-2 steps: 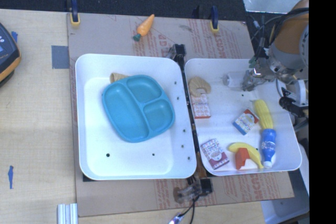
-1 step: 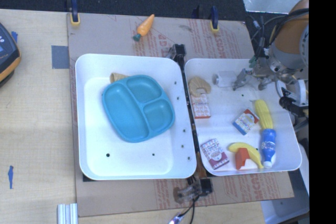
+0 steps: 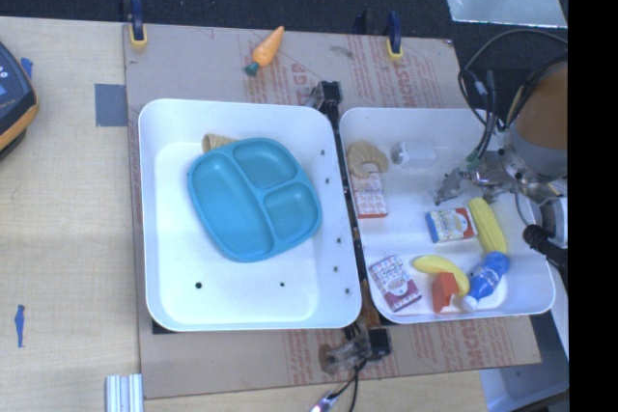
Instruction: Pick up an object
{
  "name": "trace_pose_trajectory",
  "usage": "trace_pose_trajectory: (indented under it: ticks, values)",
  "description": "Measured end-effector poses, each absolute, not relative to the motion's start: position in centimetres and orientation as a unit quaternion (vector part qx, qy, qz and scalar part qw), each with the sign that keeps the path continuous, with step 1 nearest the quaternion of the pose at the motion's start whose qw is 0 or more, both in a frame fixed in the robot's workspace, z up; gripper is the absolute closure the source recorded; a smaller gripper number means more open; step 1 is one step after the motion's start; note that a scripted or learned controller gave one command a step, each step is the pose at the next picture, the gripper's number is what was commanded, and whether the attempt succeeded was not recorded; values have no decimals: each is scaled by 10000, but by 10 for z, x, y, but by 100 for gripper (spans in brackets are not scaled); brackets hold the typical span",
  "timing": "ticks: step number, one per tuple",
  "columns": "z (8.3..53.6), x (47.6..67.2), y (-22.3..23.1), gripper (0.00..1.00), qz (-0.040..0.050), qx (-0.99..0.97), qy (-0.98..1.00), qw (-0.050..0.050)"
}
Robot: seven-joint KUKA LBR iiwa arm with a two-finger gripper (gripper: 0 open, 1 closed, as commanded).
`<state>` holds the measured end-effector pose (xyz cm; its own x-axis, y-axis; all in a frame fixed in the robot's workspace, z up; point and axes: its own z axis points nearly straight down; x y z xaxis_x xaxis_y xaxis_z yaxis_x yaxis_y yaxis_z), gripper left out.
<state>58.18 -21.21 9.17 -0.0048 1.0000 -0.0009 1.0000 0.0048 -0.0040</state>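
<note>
From above, my gripper (image 3: 465, 183) hangs over the right bin (image 3: 410, 125), near its right wall, and my fingers (image 3: 450, 186) are spread apart with nothing between them. Below me lie a small white and blue carton (image 3: 450, 225) and a corn cob (image 3: 488, 225) just beside it. Nearer the front edge I see a banana (image 3: 439, 264), a blue bottle (image 3: 488, 277) and a red packet (image 3: 392, 282). The left bin (image 3: 164, 207) holds a blue divided plate (image 3: 253, 198)

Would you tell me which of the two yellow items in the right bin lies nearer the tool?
The corn cob, ridged and higher up than the smooth banana.
</note>
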Motion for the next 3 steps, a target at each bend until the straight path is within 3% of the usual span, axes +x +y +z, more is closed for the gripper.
trace_pose_trajectory:
  ticks: [1, 2, 3]
  values:
    - [92, 507, -212, 0, 12, -7057, -7086, 11]
    - [102, 507, -213, 100, 17, -7048, -7094, 4]
    - [118, 536, -159, 100, 8, -7047, -7095, 6]
